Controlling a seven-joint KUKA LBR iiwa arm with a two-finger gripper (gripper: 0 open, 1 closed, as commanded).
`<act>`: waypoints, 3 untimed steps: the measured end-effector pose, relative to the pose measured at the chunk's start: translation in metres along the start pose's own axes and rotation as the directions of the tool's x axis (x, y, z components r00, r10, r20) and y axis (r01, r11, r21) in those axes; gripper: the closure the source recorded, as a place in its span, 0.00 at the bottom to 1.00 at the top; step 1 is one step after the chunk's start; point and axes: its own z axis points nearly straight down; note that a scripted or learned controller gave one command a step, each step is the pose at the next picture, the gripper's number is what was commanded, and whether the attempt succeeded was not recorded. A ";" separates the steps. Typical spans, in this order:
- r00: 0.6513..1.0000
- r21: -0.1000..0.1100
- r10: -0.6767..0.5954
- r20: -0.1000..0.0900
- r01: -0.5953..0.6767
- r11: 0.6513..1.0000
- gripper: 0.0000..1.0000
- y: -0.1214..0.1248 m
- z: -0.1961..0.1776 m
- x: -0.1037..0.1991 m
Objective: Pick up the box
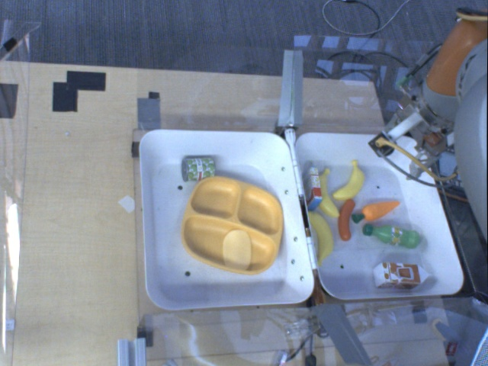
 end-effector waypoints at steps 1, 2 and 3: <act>0.999 0.002 -0.047 0.001 0.047 0.999 0.00 0.016 0.085 -0.044; 0.998 -0.001 0.058 -0.001 -0.058 0.998 0.00 -0.005 -0.143 -0.058; 0.998 0.002 0.063 0.001 -0.063 0.998 0.00 0.029 0.083 -0.029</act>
